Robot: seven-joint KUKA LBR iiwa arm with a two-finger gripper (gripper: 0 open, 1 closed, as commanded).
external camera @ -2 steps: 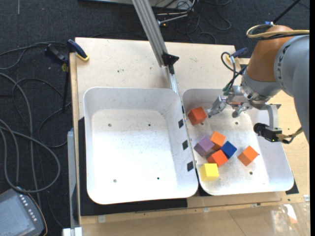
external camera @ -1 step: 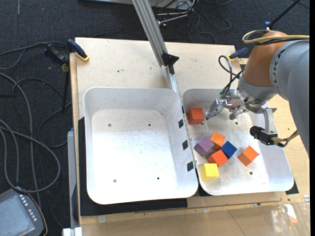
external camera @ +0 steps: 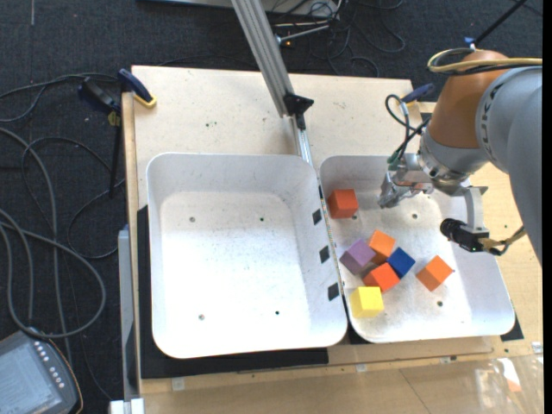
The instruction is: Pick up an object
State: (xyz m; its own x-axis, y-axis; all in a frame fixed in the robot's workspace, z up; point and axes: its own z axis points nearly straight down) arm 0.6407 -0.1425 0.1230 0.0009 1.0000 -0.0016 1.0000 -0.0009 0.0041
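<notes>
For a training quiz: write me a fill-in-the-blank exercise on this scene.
1. All the blocks lie in the ____ bin.
2. The block nearest the claw is ____.
3. The yellow block sits closest to the bins' ____ edge.
4. The blue block touches a ____ block.

Missing words: right; red; front; red

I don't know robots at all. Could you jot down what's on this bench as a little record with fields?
arm: grey with orange band, reaching in from the right
gripper: above the right bin's far part, holding nothing visible
right bin: seven blocks
lone block: red block, near the divider
cluster: purple block, orange block, blue block, red-orange block, yellow block
apart: orange cube
left bin: white
</notes>
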